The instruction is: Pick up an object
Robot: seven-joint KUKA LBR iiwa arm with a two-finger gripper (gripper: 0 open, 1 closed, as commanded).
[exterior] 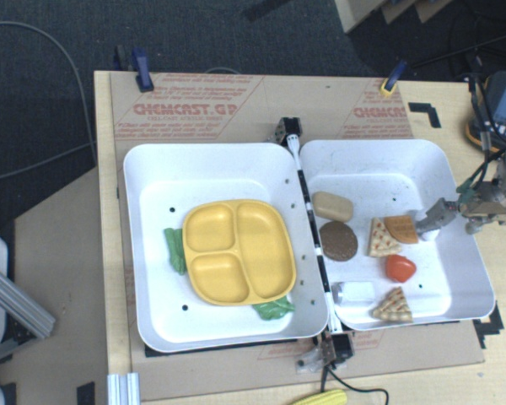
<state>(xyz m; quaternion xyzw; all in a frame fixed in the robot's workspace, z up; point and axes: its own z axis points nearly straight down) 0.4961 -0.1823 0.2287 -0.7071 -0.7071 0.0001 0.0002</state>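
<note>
Yellow divided plate (238, 252) fills the left bin's (152, 184) middle. Across in the right bin (422, 163), a brown patty (338, 241) lies by the left wall, a tomato (400, 267) mid-floor. Gripper (428, 218) touches the orange wedge (401, 228) near the right edge; grip state unclear.

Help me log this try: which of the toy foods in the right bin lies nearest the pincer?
The orange-brown toast piece, right beside the pincer; the pizza wedges, tomato and brown patty lie farther left or lower.

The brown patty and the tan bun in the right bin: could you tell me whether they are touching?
Cannot tell. In the camera view the brown patty sits just below the tan bun, and their edges meet or nearly meet, with no plain gap or overlap visible.
</note>
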